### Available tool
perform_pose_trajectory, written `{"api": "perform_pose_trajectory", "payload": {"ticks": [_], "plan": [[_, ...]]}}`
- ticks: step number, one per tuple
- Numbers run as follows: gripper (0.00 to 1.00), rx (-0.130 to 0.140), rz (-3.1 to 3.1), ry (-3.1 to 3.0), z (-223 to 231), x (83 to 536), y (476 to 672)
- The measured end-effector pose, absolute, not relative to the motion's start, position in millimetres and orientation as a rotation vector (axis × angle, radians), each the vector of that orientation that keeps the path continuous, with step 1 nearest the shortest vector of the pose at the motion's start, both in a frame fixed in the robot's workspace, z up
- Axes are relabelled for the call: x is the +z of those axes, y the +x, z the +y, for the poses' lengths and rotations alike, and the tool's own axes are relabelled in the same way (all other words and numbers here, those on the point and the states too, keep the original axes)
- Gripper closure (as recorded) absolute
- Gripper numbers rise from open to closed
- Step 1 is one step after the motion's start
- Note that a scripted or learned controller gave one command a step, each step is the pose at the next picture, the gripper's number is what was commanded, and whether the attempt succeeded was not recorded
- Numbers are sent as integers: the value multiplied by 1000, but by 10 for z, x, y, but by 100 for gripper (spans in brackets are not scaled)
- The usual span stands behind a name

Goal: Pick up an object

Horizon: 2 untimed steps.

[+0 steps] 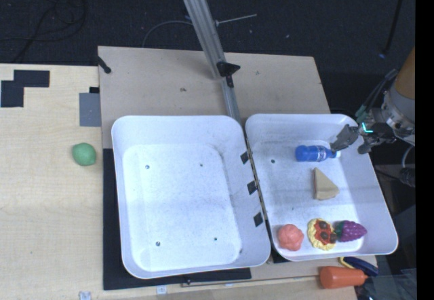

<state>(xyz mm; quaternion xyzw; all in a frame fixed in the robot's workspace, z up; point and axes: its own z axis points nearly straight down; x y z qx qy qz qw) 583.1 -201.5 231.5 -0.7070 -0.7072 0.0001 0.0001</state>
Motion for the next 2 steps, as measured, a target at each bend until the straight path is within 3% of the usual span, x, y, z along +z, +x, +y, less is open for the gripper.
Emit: {"api": "perform_pose_trajectory", "payload": {"ticks": [1,2], "plan": [[0,0,-2221,-2221,-2015,2314,5830],[0,3,-2220,-2218,-2011,1890,5814]]}}
